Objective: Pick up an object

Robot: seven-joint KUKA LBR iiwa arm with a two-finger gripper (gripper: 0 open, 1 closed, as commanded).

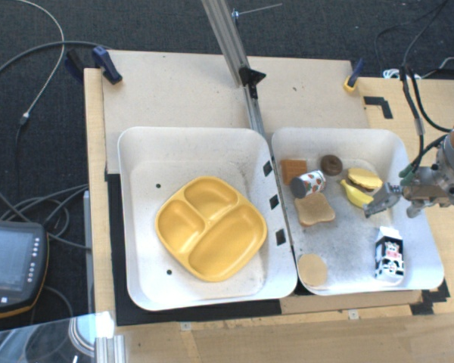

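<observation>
Toast slice — flat (tan), rounded

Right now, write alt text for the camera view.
The end effector hangs over the right bin, near a toy burger, milk carton, bread slice and can. The left bin holds a yellow divided plate.

Wooden bench, two white bins

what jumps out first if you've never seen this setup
The yellow divided plate dominates the left bin. The right bin holds a cluster of toy food near its top, including a burger and a toast slice, with a milk carton lower right. The gripper hangs over that bin's right side.
</observation>
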